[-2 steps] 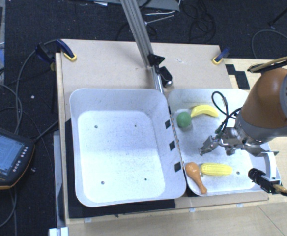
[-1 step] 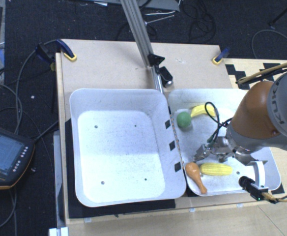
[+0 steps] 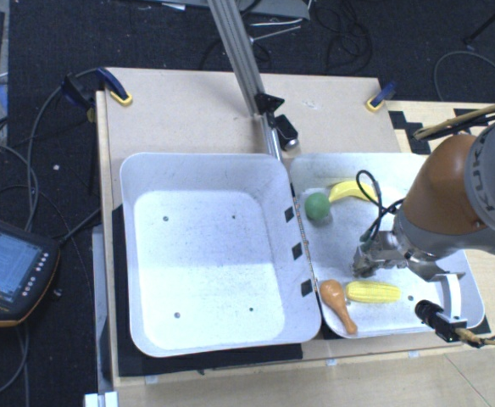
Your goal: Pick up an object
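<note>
Corn cob [image 3: 372, 292] lies in the right bin [image 3: 464, 265], orange gourd [image 3: 337, 303] touching its left end, banana [image 3: 352, 192] and green ball [image 3: 318, 207] well behind. Pincer [image 3: 368, 261] hovers just behind the corn; opening cannot be told. Best descend centred across the cob, clear of the gourd.

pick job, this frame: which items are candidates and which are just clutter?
Candidates, all in the right bin:
- green ball
- banana
- corn cob
- orange gourd-shaped toy
- claw, low above the corn cob

Clutter:
- left bin
- teach pendant on the floor
- clamps at the bench corners
- slanted metal rail
</note>
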